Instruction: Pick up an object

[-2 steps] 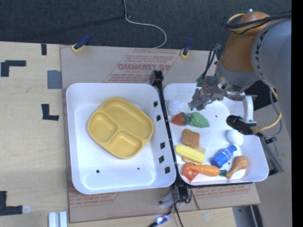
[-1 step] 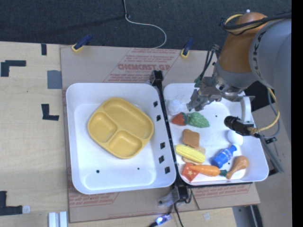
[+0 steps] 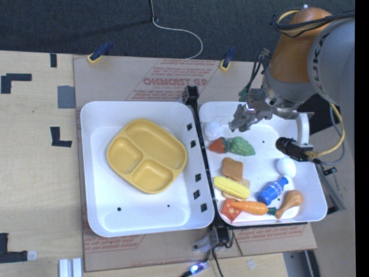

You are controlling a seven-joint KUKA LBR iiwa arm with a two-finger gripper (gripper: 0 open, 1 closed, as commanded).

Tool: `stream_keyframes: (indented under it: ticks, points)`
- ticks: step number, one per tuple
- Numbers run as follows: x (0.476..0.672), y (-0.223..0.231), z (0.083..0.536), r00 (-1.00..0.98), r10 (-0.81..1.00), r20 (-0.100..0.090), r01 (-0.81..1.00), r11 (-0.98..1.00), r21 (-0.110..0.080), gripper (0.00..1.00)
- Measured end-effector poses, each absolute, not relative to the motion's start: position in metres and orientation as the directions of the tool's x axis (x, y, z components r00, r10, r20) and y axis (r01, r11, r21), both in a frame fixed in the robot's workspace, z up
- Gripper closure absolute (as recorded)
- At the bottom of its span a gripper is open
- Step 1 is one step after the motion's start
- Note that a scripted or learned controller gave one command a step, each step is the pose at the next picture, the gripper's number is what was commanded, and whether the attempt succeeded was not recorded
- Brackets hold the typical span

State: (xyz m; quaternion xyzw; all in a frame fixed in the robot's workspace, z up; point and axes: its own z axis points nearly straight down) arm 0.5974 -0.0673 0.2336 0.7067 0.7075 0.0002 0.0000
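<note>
Robotics lab bench: cardboard sheet (image 3: 173, 79) clamped down, white bins (image 3: 92, 154) of toy food, cabling (image 3: 173, 27).

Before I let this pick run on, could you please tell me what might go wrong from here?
1. The tool hangs over the right bin's far end, by the green vegetable and strawberry; descending, it may nudge both.
2. The corn, bread slice and carrot lie packed together, so a grasp there could catch two items.
</note>
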Motion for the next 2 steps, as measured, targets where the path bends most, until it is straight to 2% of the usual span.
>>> stream_keyframes:
  ticks: [1, 2]
  points:
    - [0.597, -0.076, 0.233, 0.0, 1.0, -0.001, 1.0, 0.0, -0.002, 1.0]
    - [0.593, -0.064, 0.219, -0.001, 1.0, -0.001, 1.0, 0.001, -0.003, 1.0]
